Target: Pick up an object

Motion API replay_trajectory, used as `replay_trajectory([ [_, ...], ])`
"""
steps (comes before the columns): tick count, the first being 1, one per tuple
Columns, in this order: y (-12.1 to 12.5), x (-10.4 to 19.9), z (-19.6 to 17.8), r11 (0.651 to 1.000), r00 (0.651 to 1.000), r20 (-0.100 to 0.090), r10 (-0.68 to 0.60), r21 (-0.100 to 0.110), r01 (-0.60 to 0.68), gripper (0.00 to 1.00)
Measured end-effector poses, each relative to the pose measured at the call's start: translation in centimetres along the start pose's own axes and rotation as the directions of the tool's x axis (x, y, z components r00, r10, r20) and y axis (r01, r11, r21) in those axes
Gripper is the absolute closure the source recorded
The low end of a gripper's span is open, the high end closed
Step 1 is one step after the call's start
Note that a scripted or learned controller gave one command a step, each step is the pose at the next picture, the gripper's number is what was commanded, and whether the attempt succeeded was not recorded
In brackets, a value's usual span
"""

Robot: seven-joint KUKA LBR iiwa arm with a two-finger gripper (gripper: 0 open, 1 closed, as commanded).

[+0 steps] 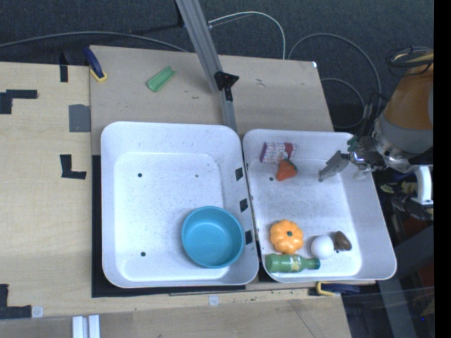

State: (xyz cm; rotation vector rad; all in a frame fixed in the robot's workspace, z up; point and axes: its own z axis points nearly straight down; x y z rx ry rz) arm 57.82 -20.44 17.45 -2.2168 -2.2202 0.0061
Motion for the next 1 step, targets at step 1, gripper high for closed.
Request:
replay_trajectory([
  [1,-0.47,-0.24,6.38,1.0,1.0,-0.001,0.0,0.002,0.0,0.0],
])
